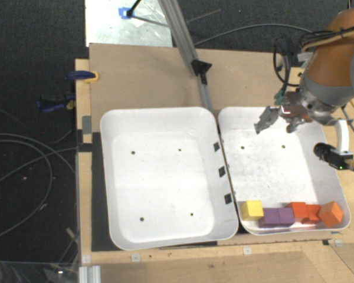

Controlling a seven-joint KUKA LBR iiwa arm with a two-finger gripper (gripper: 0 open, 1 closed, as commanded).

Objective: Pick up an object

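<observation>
orange block (331, 213): sitting in the near right corner of the right bin, well apart from the fingers, toward the camera.
red block (304, 211): lying just left of the orange block, touching or nearly touching it, also well clear of the fingers.
purple block (277, 217): lying along the near wall, against the red block's left side.
yellow block (252, 209): sitting at the left end of the row, just beside the purple block; farthest to the left of the fingers among the four.
right bin (265, 158): its bare floor is lying under the fingers; all four blocks are lining its near wall.
left bin (159, 175): lying well left of the fingers, touching the right bin along the shared edge.
gripper (278, 120): hovering over the far part of the right bin, fingers standing apart, nothing between them.
fingers (264, 121): pointing down and left, both tips well apart from every block.
arm (336, 58): reaching in from the right, orange band above the wrist, sitting behind the fingers.
bench (141, 75): bare brown board showing beyond the fingers.
</observation>
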